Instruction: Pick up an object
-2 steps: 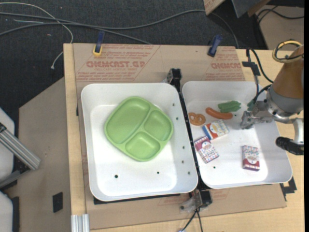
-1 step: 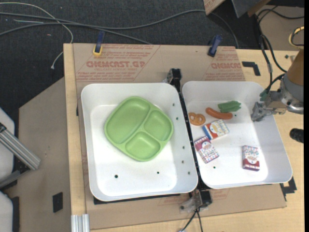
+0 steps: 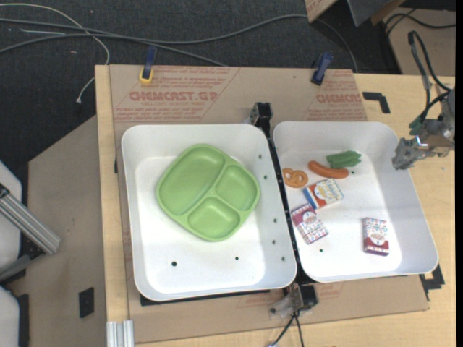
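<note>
Camera view shows the gripper point(image 3: 406, 152) at the right bin's point(image 3: 423, 226) far right edge, holding nothing; whether it is spread I cannot tell. The pick is not begun: the hot dog point(image 3: 328, 169), pretzel point(image 3: 294, 177) and small cartons lie untouched.

Bench point(image 3: 116, 194): brown board top w/ red printed lettering along far edge. Two blue clamps on far edge, one far left point(image 3: 148, 71), one far right-centre point(image 3: 322, 69). Directly on bench: left bin point(image 3: 145, 266) and right bin point(image 3: 412, 230), both white, shallow, side by side, inner edges touching or nearly so. Black fittings at the seam, far point(image 3: 261, 112) and near point(image 3: 300, 295).
</note>
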You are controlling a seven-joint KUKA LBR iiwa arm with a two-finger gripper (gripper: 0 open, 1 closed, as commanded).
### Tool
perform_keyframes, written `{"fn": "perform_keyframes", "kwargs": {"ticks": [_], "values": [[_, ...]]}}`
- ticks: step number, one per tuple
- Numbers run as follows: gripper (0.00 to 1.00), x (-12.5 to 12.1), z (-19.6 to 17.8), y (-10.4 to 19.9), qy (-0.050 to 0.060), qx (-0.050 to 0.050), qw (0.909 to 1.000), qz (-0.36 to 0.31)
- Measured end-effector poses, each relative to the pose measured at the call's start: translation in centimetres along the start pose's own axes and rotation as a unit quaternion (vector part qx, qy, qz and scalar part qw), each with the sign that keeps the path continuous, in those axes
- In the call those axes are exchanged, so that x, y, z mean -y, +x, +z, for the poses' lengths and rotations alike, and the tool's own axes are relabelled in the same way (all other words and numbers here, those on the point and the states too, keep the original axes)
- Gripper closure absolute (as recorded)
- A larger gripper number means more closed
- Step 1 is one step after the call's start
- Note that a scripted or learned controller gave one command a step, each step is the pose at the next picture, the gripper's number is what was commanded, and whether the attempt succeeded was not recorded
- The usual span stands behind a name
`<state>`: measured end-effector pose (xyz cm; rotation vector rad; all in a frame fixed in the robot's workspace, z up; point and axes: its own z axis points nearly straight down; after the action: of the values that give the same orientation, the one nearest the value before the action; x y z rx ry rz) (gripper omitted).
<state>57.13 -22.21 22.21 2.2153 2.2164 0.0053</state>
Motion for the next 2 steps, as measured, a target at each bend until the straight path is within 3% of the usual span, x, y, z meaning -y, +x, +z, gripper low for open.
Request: {"fn": "perform_keyframes", "kwargs": {"ticks": [1, 2], "values": [[1.0, -0.1, -2.0, 0.0, 0.002, -0.001, 1.0, 0.0], [1.0, 0.0, -1.5, 4.6, 0.005, -0.003, 1.0, -0.002]]}}
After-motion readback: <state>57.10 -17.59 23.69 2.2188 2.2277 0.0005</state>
